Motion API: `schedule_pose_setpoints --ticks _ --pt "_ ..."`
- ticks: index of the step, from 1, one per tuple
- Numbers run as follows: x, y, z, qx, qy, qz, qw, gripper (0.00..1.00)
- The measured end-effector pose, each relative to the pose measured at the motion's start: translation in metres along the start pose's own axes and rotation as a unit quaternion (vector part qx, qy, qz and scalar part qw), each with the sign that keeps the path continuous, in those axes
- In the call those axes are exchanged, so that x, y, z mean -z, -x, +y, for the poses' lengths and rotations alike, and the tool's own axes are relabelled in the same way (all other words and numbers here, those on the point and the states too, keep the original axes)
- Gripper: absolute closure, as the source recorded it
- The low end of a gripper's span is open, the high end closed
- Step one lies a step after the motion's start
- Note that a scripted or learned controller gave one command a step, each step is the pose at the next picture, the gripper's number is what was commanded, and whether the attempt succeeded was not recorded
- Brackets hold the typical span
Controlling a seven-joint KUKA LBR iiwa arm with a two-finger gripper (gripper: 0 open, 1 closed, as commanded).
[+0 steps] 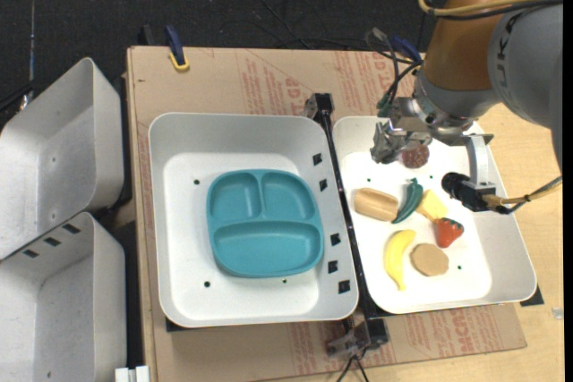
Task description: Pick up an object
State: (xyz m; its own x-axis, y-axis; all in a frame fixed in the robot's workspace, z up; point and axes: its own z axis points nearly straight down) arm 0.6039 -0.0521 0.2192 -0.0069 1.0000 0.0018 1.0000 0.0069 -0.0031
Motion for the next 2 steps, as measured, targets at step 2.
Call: schedule_pose_setpoints --ticks 2 --pt "0.008 -0.104 -0.021 0.001 0.002 0.000 1.0000 1.00"
